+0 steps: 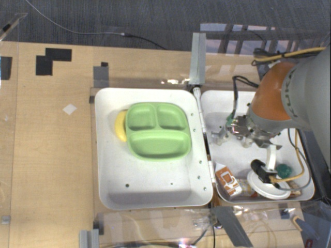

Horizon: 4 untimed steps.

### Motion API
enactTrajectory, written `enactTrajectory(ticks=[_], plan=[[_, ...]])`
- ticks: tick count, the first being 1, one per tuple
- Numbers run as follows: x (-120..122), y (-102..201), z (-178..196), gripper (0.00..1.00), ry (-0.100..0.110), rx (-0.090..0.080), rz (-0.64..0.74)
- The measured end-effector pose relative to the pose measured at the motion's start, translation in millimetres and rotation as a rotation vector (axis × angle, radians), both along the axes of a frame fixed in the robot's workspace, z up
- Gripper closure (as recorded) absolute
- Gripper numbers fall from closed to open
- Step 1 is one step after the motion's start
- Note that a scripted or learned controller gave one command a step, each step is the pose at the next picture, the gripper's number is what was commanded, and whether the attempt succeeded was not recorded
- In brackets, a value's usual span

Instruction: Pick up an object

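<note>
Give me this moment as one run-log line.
arm: over right bin | gripper: low in the bin, grip unclear | left bin: green divided plate on yellow object | right bin front: orange packet, white lid

camera view: fixed above the bench, looking down at a slant | frames: left bin (111, 154) and right bin (217, 105) side by side, dark floor along the top | arm (305, 87) enters from the right | distance: moderate, both bins fit whole
</note>
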State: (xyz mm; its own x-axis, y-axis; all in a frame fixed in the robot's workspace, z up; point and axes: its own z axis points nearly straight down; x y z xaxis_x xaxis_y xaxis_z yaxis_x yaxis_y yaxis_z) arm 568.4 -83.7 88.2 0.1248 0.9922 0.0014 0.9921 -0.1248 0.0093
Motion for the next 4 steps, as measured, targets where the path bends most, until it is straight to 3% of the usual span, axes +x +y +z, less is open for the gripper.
enactTrajectory(ticks=[1,2,3,4], plan=[[42.4,-3.1,80.6,0.0,0.003,-0.005,0.43],[14.5,-47.0,153.0,0.0,0.004,-0.001,0.009],[4.7,-72.2,191.5,0.0,0.005,-0.001,-0.164],[-35.6,-47.8,80.0,0.0,0.009,0.002,-0.305]])
